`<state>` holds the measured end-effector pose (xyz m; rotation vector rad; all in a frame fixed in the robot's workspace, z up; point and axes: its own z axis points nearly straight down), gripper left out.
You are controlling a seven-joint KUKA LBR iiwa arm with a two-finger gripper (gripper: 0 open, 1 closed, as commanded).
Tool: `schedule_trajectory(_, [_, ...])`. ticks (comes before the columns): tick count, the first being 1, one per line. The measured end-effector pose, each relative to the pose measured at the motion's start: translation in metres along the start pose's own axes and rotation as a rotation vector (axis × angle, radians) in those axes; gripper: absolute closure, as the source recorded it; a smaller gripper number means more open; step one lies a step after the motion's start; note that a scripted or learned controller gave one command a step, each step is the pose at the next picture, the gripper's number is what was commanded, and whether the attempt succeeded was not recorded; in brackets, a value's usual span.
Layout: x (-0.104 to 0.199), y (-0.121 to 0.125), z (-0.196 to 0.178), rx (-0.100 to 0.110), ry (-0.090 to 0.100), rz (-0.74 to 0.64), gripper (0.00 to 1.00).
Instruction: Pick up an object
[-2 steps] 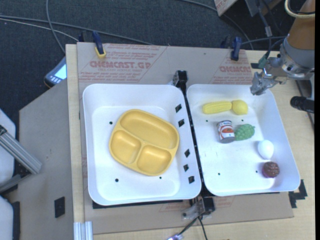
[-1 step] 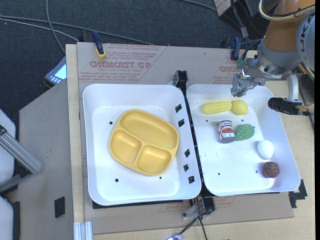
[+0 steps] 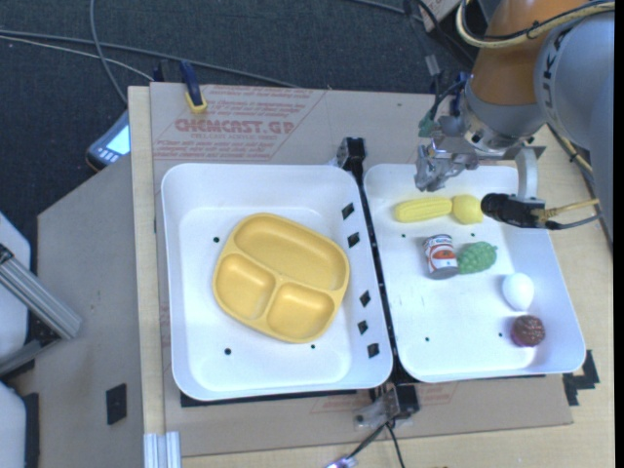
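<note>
The bench carries a cardboard sheet (image 3: 244, 115) printed in red, set on dark carpet crossed by cables (image 3: 107, 37). Two white bins sit side by side. The left bin (image 3: 185, 261) holds a yellow divided plate (image 3: 281, 277). The right bin (image 3: 468, 344) holds a corn cob (image 3: 422, 209), a lemon (image 3: 467, 209), a small can (image 3: 441, 256), a green grape bunch (image 3: 477, 257) touching the can, a white egg (image 3: 517, 289) and a dark round fruit (image 3: 528, 331).

The arm enters from the right, orange band uppermost. The gripper (image 3: 430, 174) hangs over the right bin's far edge, just above the corn cob. Finger spacing: cannot tell. Nothing is visibly between them.
</note>
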<state>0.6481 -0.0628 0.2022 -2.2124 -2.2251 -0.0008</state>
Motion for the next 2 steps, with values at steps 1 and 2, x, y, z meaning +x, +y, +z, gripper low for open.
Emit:
schedule_trajectory(1, [0.05,0.0,0.005,0.0,-0.001,0.0,1.0])
schedule_trajectory(2, [0.095,-0.005,-0.001,-0.001,0.0,0.0,1.0])
